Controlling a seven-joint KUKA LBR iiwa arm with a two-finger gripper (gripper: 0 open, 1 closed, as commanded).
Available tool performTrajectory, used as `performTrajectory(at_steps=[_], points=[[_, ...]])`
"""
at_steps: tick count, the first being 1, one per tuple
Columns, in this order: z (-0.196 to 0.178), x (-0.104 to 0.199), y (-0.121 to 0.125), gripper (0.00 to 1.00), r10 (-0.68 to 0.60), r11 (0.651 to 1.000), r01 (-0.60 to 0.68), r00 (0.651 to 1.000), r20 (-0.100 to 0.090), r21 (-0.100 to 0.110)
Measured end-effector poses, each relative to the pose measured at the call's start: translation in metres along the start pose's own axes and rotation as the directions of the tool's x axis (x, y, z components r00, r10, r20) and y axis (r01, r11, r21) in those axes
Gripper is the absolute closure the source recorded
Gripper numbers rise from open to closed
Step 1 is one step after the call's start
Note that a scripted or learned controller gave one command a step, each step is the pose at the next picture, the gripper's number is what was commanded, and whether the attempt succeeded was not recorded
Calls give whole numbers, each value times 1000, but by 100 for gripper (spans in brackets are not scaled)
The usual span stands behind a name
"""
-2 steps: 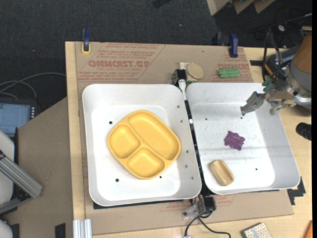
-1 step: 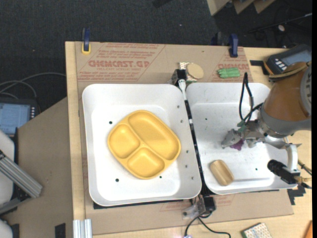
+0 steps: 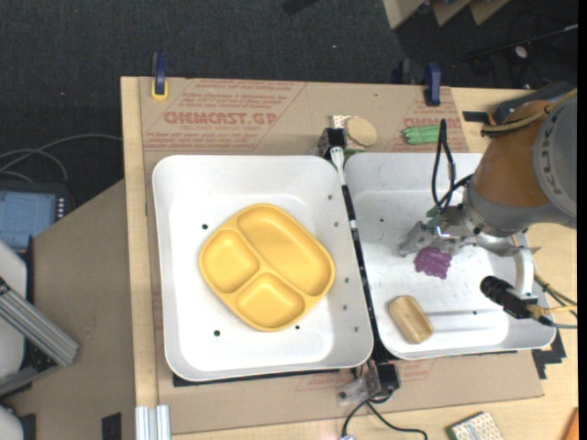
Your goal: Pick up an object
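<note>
**Purple toy lies under the gripper in the right-hand bin**

Purple toy (image 3: 433,262), a small knobbly lump, lies on the floor of the right bin (image 3: 385,191), a little right of centre in the frame. The gripper (image 3: 438,235) stands directly above it at its upper edge, so close that the two seem to touch. From this slant I cannot tell whether the gripper is spread or pressed together, nor whether it has any hold on the toy. The grey arm (image 3: 514,177) with its orange band comes in from the right edge of the frame and bends down over the bin.

Lower in the same bin, near its front wall, lies a tan roll (image 3: 410,319), set apart from the purple toy and tilted on a diagonal.

The left bin (image 3: 183,200) holds a yellow divided plate (image 3: 266,266) with three compartments. It lies flat in the middle of the bin.

Both bins rest on the table (image 3: 229,117), which is covered with brown printed board. On that board, above the right bin, lie a green object (image 3: 422,135) and, just left of it, a tan disc (image 3: 362,132). Two blue clamps grip the far edge of the board, one at upper left (image 3: 160,71) and one at upper right (image 3: 432,82).
</note>
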State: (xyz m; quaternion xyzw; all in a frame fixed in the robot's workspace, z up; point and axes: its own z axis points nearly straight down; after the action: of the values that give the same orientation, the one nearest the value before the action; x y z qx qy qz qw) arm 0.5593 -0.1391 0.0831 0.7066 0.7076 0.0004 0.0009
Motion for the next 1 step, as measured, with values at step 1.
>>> performTrajectory(at_steps=[1], points=[[-12,-1,0,100,2,1000,-2,1000,2,-4]])
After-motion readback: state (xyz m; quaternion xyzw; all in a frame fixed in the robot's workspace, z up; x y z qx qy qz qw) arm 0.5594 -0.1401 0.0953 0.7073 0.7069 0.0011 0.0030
